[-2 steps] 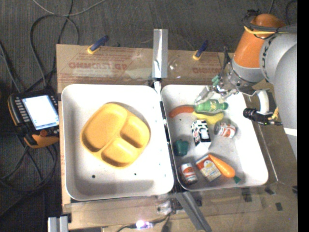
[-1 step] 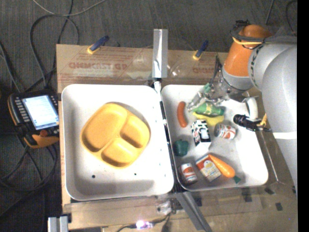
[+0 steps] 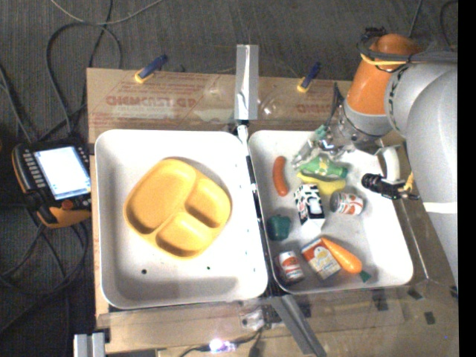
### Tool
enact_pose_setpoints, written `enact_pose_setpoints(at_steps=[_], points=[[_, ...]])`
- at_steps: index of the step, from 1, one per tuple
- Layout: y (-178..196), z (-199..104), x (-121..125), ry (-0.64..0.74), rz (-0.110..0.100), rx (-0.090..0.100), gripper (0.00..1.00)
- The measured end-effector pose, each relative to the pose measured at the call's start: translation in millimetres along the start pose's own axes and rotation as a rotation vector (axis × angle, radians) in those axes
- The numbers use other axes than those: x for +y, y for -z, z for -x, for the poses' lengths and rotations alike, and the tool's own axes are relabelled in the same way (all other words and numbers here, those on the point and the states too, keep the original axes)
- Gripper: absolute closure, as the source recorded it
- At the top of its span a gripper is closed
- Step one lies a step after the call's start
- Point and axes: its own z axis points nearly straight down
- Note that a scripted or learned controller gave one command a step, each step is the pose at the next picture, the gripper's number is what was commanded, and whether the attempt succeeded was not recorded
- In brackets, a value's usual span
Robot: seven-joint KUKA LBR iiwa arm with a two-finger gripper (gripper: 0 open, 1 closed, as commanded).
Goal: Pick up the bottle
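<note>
Dark carpet with loose cables surrounds the tabletop, which is brown board carrying two shallow white bins.

Bottle: yellow-green with a green end, lying flat in the right bin, toward the bin's 12 o'clock. Long axis runs roughly 9-to-3; green end points toward 3 o'clock.

Pincer sits just at the bottle's 12 o'clock edge, touching or nearly so, with clear crinkled wrapping around it. Can't tell how far it is open; nothing visibly between the fingers.

Around the bottle: orange sausage at its 9 o'clock, black-and-white carton at 6, small can at 5. Further toward 6: teal block, carrot, second can.

Left bin holds a yellow divided tray. Handheld pendant with lit screen lies at far 9 o'clock on the floor.
</note>
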Motion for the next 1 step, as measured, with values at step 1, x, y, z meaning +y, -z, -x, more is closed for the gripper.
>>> enact_pose_setpoints(at_steps=[1], points=[[79.9,-94.2,8.4,-0.038,0.0,0.006,1.0]])
